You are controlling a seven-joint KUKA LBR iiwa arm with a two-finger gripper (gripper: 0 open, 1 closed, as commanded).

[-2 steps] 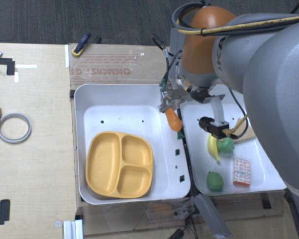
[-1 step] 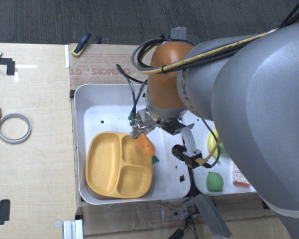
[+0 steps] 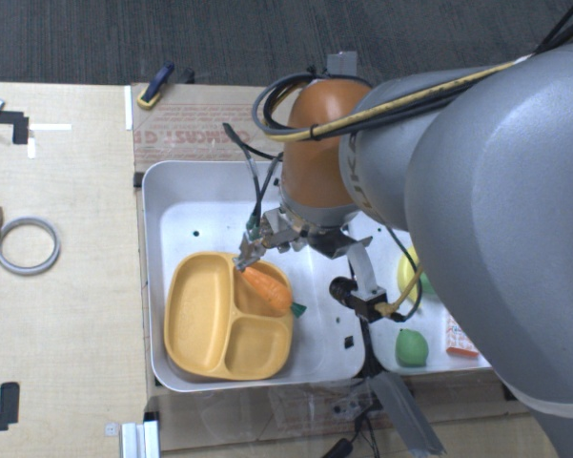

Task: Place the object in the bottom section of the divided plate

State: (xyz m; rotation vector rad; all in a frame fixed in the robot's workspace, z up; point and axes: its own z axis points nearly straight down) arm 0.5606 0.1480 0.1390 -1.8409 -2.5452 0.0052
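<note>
My jaws (image 3: pixel 249 253) hang over the upper right edge of the yellow divided plate (image 3: pixel 202 313), which lies in the left part of the white bin (image 3: pixel 172 208) on the worktop. I cannot tell whether they are clenched or released. The orange carrot (image 3: pixel 267 288) lies at their tip, slanting across the plate's right rim near its upper small section. A green lime-like fruit (image 3: pixel 412 348) rests near the bin's lower right. A tape ring (image 3: pixel 25 245) lies well left.
</note>
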